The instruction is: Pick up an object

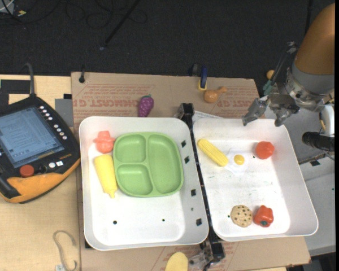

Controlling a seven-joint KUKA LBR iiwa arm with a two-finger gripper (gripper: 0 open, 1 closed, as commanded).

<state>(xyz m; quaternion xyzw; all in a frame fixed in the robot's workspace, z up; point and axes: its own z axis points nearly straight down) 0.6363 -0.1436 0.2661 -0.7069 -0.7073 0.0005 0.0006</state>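
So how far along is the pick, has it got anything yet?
Nothing looks picked yet. The gripper is open above the right bin's far edge with nothing between its fingers. The corn cob, tomato, cookie and red pepper lie in that bin. Descent and grasp remain.

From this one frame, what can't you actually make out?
- Gripper, camera view: the fingers spread above the right bin's far rim; nothing shows between them.
- Yellow object: cut off by the bottom edge; kind unclear.
- Arm: cut off at the right edge.
- Pendant screen: text too small to read.
- Purple item and orange item on the cardboard: too small to identify.
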